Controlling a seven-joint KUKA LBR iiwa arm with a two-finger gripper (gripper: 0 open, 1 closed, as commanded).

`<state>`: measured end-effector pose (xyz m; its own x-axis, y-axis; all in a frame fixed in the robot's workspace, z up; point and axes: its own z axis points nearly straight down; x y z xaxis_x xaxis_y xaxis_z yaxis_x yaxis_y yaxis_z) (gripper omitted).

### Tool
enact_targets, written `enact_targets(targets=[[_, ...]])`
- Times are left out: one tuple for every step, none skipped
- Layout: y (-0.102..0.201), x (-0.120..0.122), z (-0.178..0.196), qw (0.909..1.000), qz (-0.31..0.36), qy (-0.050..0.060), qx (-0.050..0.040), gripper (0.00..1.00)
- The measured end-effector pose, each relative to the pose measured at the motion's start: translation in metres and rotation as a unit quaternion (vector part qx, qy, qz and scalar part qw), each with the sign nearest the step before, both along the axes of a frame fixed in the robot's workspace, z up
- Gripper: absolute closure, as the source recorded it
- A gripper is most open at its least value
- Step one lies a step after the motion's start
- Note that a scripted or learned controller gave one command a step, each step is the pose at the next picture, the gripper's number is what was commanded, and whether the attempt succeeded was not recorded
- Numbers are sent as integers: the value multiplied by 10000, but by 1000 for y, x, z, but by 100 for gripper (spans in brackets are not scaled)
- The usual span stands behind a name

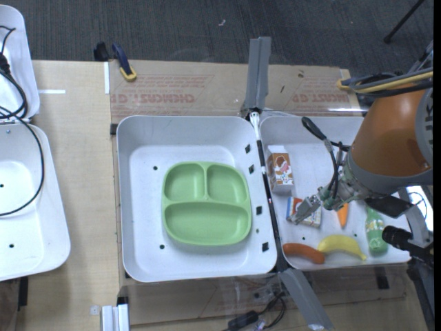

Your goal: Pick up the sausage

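Reddish-brown, the sausage (304, 252) lies at the right bin's (301, 135) lower left edge, ungrasped. The gripper (311, 207) hovers above a small packet (306, 214), jaw state unclear. Next it should shift toward the frame's bottom and descend.

Even, fairly bright overhead light covers the worktop (76, 95). The white bins (131, 185) read slightly washed, with soft faint shadows along their inner walls and under the green tray (207, 205). The picture is a little soft and grainy throughout; the arm (393, 143) looms large and blurred, and glare shows beneath it.
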<state>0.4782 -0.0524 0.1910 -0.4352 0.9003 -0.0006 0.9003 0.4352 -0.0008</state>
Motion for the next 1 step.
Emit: enact_targets(targets=[[119,32,0,9998,192,5,-2,0]])
